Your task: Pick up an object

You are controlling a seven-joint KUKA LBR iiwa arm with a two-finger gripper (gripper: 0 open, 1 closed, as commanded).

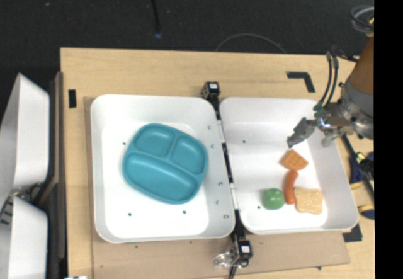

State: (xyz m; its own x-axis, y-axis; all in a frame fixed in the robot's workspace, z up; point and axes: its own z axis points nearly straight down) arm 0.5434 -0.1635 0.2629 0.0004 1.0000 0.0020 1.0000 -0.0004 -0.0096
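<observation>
The right bin [264, 121] holds four small items near its front right: an orange waffle-like piece [294, 160], a red-orange sausage shape [289, 186], a green ball [272, 199] and a tan toast slice [308, 201]. My gripper [313, 135] hangs over the bin's right part, just above and behind the orange piece. Its two fingers [298, 135] stand spread apart, with nothing between them. The gripper is open.
The left bin [107, 208] carries a teal divided plate [165, 162]. A black clip [210, 89] sits at the far end of the seam between the bins. Cables [330, 82] run down beside the wrist. White boxes [28, 126] stand at the far left.
</observation>
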